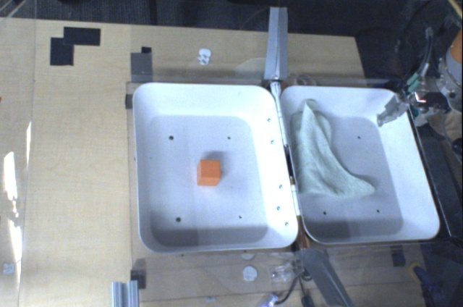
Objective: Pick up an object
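Step in hand: approach, as I judge it; nothing is picked up yet, and the gripper (394, 110) sits at the far right rim of the right bin (412, 226).
Fingers: only a grey tip reaches over the bin's corner; whether they are spread or pressed together I cannot tell.
Orange block (209, 172): lies alone near the middle of the left bin (145, 153), well apart from the gripper.
Pale cloth (318, 153): crumpled along the left side of the right bin, against the wall shared with the other bin.
Next move: the arm has to travel left and come down over one thing; the cloth is nearer, while the block probably gives a firmer, squarer hold.
Worktop (65, 175): pale wood, with black tape patches (72, 43) at the far left.
Writing: no brand, label or lettering can be read anywhere.
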